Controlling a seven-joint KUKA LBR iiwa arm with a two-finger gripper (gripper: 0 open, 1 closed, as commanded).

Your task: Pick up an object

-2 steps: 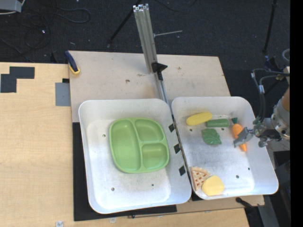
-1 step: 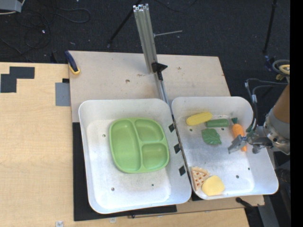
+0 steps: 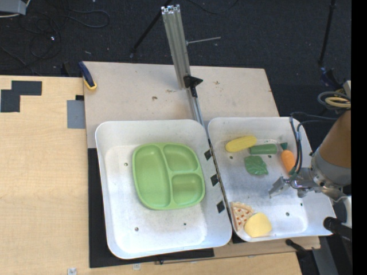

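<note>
The carrot (image 3: 287,160), the likeliest thing to be picked, lies in the right bin (image 3: 298,225), near its right wall. Beside the carrot, further from that wall, sit a green stick (image 3: 263,149), a leaf (image 3: 256,165) and a yellow corn cob (image 3: 241,144); these toys lie loose, scattered for grabbing. The gripper (image 3: 279,187) hangs just below the carrot over bare floor, nothing between its fingers; their spread is unclear.
</note>
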